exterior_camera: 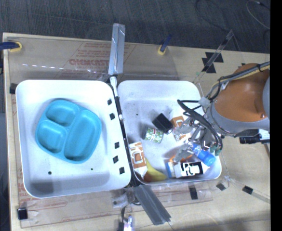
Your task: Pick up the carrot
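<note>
Two white bins | left bin (30, 177): blue divided tray (68, 130) | right bin (145, 88): small can (154, 135), black block (163, 122), carton (138, 158), yellow piece (154, 173) | carrot not identifiable amid clutter | gripper (194, 139) low over right-side clutter, jaw state indiscernible

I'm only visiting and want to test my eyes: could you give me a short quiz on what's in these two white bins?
1. True or false: the blue plastic divided tray lies in the right white bin.
2. Which lies nearest the divider between the bins? A) orange-and-white carton B) small green-and-white can C) black block
3. Fill in: the grey arm with the orange band reaches over the ____ bin.
Key: 1 false; 2 A; 3 right.
</note>
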### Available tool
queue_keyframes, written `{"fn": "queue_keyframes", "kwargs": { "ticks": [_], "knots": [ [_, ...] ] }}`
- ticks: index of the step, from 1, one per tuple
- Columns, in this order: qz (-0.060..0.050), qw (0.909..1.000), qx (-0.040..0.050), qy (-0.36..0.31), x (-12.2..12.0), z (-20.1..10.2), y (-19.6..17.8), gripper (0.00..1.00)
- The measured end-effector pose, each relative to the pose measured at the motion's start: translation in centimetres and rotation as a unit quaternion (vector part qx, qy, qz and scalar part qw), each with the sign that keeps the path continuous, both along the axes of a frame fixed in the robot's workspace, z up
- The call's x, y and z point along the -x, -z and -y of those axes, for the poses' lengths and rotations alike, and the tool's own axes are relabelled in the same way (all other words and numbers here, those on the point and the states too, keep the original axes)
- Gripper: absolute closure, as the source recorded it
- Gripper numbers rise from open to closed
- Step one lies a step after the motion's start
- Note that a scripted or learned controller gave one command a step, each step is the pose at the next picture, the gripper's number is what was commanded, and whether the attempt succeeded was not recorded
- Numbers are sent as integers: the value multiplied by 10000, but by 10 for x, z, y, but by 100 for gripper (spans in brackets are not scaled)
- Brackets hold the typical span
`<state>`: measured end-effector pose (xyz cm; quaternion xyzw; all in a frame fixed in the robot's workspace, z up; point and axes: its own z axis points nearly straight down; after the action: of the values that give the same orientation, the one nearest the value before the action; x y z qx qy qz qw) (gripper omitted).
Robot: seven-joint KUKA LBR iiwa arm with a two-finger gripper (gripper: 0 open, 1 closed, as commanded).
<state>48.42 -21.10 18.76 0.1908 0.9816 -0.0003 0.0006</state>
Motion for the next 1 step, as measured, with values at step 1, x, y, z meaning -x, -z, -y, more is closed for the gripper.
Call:
{"fn": "queue_keyframes", "kwargs": {
  "ticks": [1],
  "knots": [
    [-8,9993,-4,-387,7,-2,37,0]
  ]
}}
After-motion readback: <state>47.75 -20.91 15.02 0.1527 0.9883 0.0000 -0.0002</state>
